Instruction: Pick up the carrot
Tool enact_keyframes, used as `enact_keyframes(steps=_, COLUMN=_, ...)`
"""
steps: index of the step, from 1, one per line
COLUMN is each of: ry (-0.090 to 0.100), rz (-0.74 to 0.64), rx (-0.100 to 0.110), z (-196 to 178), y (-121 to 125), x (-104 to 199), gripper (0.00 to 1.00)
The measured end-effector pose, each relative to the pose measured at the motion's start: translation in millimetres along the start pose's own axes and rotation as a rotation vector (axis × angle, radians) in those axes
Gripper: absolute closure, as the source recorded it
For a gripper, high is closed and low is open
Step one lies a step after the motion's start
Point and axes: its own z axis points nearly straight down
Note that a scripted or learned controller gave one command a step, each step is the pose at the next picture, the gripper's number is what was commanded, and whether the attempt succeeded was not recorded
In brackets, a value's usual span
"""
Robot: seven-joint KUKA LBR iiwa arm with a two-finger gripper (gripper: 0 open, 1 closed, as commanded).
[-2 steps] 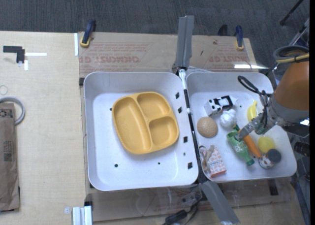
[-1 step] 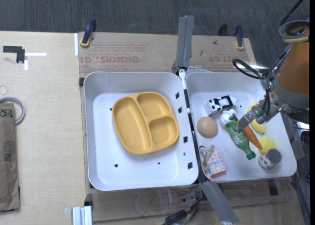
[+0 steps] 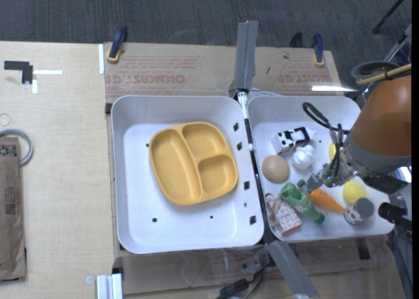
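Observation:
The carrot [image 3: 326, 199], a short orange cone, lies in the right bin [image 3: 262, 111] near its front, pointing toward the lower right. My gripper [image 3: 323, 178] hangs just above the carrot's thick left end, close over it. The arm's orange band [image 3: 386, 121] rises behind it at the right and hides part of the bin's right side. Whether the gripper touches the carrot cannot be made out.
Crowded around the carrot are a green item [image 3: 300, 199], a red-and-white packet [image 3: 283, 218], a brown round thing [image 3: 275, 168], a white lump [image 3: 302, 157], a yellow ball [image 3: 353, 192] and a small can [image 3: 359, 211]. The left bin [image 3: 124, 160] holds a yellow divided plate [image 3: 169, 167].

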Motion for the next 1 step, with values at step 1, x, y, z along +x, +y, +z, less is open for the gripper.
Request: enact_keyframes(steps=1, ry=-0.001, rz=0.153, rx=-0.001, z=-39.5, y=67.1, x=3.0, gripper=1.00)
